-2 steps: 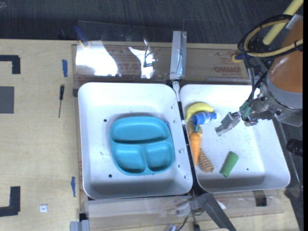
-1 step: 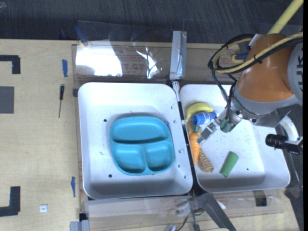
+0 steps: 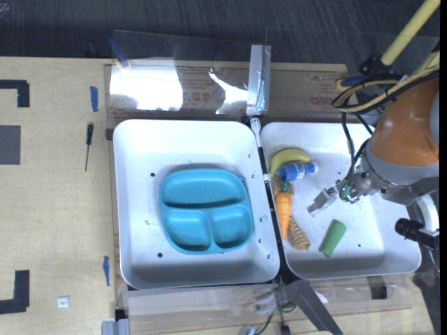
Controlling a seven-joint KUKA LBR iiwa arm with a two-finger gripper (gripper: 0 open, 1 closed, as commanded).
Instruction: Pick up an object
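My gripper [image 3: 323, 199] hangs low in the right bin [image 3: 398, 257], holding nothing; I cannot tell how it is set. At five o'clock, near it, lies a green block [image 3: 332, 237]; at nine, a carrot [image 3: 283, 211]. I judge I'm approaching: next, centre over one and descend.

The arm [image 3: 412, 135] is running off the right edge. The banana [image 3: 288, 159] is lying partly under a bottle [image 3: 296, 171]. The table [image 3: 49, 187] is getting cut off at the left.
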